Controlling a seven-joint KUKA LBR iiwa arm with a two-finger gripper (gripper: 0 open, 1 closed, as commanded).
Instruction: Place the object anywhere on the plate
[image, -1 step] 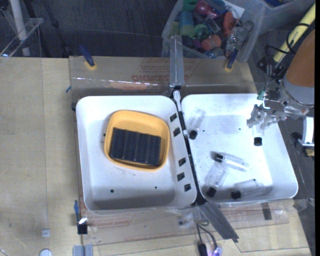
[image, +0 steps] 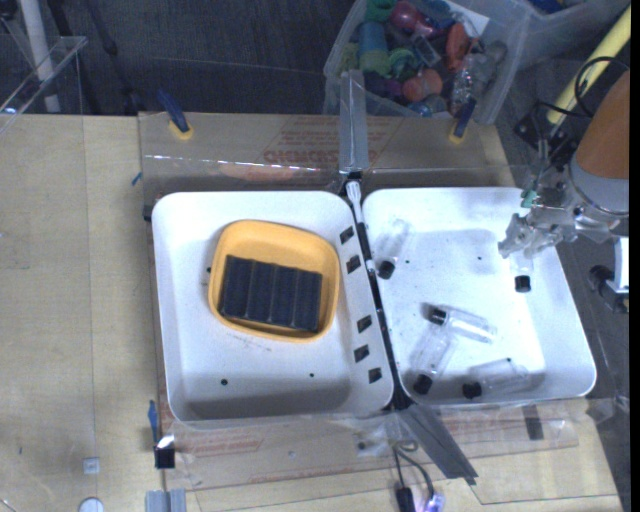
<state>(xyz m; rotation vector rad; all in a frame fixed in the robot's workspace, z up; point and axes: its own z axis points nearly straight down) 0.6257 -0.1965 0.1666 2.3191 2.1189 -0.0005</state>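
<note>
In the left bin (image: 190, 330) lies a yellow plate (image: 262, 237), with a dark ribbed rectangular block (image: 272, 292) flat on its middle. The right bin (image: 560, 340) holds several clear vials with black caps: one near the divider (image: 392, 243), one at the centre (image: 462, 323), one below it (image: 431, 357) and one at the front edge (image: 497, 379). A small black piece (image: 522, 283) lies alone at the right. My gripper (image: 524, 236) hangs over the right bin's far right side, just above that black piece and apart from the vials.
A ridge with black tabs (image: 358, 290) divides the two bins. Behind the bins stands a clear box of colourful toys (image: 425, 50). Blue clamps (image: 178, 122) hold the far edge. The arm's orange band (image: 606, 140) sits at the right edge.
</note>
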